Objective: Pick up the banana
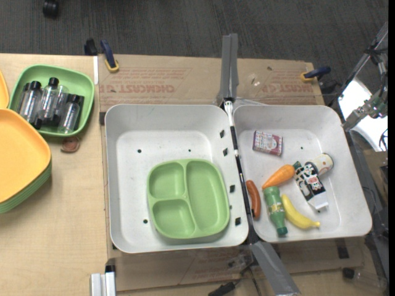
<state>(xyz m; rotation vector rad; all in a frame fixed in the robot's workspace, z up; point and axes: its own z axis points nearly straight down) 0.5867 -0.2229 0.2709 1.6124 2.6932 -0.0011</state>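
A yellow banana [299, 214] lies near the front edge of the right bin [345, 165], slanting from upper left to lower right. Its left end touches a green bottle [276, 210]. Just behind it lies a black-and-white carton [310, 184].
The right bin also holds an orange carrot [279, 176], a red sausage [253, 199] by the left wall and a small pink box [267, 142]. A green divided plate [187, 198] sits in the left bin [123, 165]. Left of the bins are orange plates [21, 162] and a green tray of bottles [52, 100].
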